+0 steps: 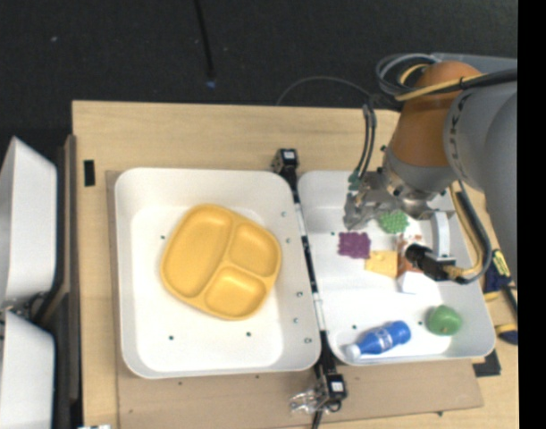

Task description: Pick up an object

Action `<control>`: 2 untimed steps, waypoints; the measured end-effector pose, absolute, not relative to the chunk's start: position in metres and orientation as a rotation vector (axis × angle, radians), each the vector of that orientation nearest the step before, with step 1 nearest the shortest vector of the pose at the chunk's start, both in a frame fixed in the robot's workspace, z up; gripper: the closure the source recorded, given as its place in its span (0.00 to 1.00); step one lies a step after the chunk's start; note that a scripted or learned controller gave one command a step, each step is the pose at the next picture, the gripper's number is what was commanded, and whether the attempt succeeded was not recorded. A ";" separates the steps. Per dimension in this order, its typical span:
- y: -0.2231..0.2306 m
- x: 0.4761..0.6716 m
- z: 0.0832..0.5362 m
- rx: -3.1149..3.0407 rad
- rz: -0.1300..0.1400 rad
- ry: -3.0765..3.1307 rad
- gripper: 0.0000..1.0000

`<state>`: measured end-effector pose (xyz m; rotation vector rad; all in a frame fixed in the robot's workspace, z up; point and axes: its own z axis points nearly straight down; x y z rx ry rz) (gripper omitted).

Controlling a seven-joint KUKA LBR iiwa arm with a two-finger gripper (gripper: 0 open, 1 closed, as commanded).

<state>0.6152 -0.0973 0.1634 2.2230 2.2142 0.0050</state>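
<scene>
Two shallow white bins sat side by side on the bench (183, 132). All the small stuff was in the right bin (344, 302), which I'd guess is why the arm (433, 123) hung over that one. The left bin (134, 329) had just a yellow three-compartment plate (221, 260) lying flat in the middle, with nothing in its compartments as far as I could see.

The gripper (364, 211) was low over the far part of the right bin, near its back-left corner. I honestly couldn't tell whether it was spread or pressed shut, since the arm's own bulk hid that from above. I saw nothing clearly pinched in it.

Closest candidates for the pick were a flat purple piece (353, 244) just below the gripper in the view and a knobbly green thing (393, 222) just beside it toward the arm. A small yellow wedge (382, 263) lay next to the purple piece. Toward the near edge were a blue bottle (384, 338) on its side and a green ball (444, 320) in the corner, both well apart from the gripper.

My read: it was lining up on the purple piece or the green thing, and the pick wasn't made yet.
</scene>
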 end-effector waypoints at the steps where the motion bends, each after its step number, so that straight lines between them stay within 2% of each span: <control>1: -0.106 0.621 0.225 2.219 0.007 2.214 1.00; 2: -0.107 0.621 0.229 2.221 0.002 2.219 1.00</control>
